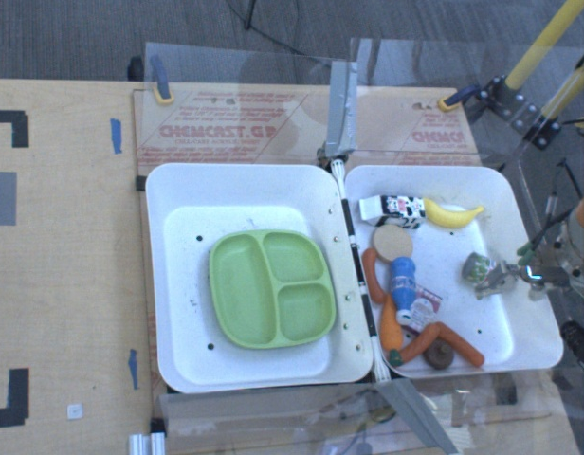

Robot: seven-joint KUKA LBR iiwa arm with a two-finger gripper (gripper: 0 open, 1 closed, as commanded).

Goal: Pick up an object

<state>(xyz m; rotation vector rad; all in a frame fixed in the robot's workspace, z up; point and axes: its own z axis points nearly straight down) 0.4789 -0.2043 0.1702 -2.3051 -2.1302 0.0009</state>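
Observation:
The right bin point(534, 335) holds several small objects. A yellow banana point(451, 215) lies at the back beside a black-and-white carton point(394, 207). In front of the carton are a tan round disc point(393, 244) and a blue bottle point(403, 282). Orange carrots point(450, 340) and a brown lump point(440, 354) lie along the front. My gripper point(493, 277) reaches in low from the right edge of this bin. A small grey-green rounded thing point(476, 269) sits right at its tip, and whether it is held is unclear.
The left bin point(173, 254) holds a green divided plate point(271, 287). A ridge point(354, 254) separates the two bins. Yellow poles and a clamp point(520, 107) stand at the back right. Cables hang by the right bin's right edge.

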